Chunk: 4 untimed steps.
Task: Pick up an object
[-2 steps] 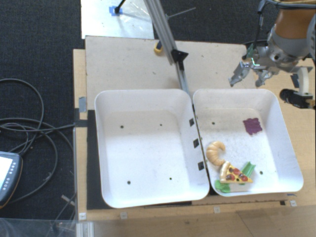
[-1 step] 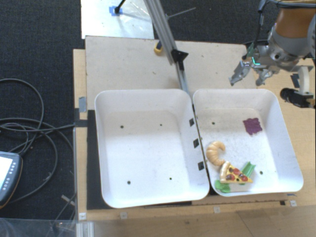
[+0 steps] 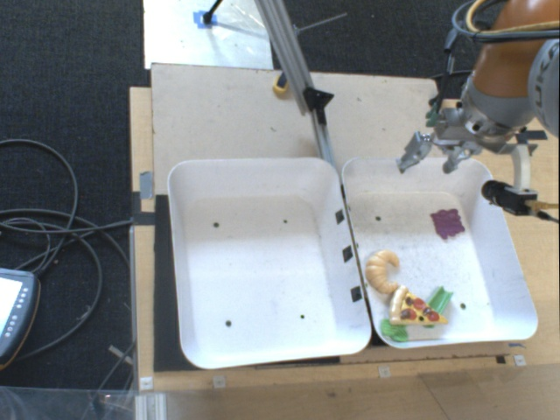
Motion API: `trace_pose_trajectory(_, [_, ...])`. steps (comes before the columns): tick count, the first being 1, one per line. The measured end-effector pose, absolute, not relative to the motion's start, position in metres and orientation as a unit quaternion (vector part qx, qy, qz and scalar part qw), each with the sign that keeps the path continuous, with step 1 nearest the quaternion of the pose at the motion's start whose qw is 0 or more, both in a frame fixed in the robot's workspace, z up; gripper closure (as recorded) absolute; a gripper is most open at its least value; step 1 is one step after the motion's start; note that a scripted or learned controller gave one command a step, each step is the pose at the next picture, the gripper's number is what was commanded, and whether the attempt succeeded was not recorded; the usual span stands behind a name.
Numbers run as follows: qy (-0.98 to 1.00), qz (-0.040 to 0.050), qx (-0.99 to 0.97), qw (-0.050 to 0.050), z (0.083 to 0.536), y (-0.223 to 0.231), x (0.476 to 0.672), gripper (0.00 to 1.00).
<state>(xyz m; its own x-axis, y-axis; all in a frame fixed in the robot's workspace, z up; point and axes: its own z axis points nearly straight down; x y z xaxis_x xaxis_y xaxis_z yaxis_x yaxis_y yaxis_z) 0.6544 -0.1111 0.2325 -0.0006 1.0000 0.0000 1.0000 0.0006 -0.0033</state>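
Observation:
The right bin (image 3: 503, 261) holds a purple bunch of grapes (image 3: 448, 223) near its back right, a tan croissant (image 3: 382, 269) at the left, a pizza slice (image 3: 417, 310) and a green piece (image 3: 437, 300) at the front. My gripper (image 3: 435, 157) hangs above the bin's back rim, open, with nothing between its fingers. It is up and to the left of the grapes, well apart from them.
The left bin (image 3: 188, 182) sits beside the right one, sharing a taped edge. A slanted metal pole (image 3: 289, 42) crosses the bench behind the bins. Cables and a pendant (image 3: 13, 309) lie on the floor at far left.

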Motion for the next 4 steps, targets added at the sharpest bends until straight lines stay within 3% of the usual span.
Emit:
trace_pose_trajectory(2, [-0.707, 0.0014, -0.707, 0.002, 0.113, -0.113, 0.653, 0.0])
trace_pose_trajectory(3, [-0.707, -0.0009, -0.707, -0.001, 0.128, -0.114, 0.655, 1.0])
trace_pose_trajectory(4, [-0.709, -0.0028, -0.706, -0.004, 0.192, -0.109, 0.657, 1.0])
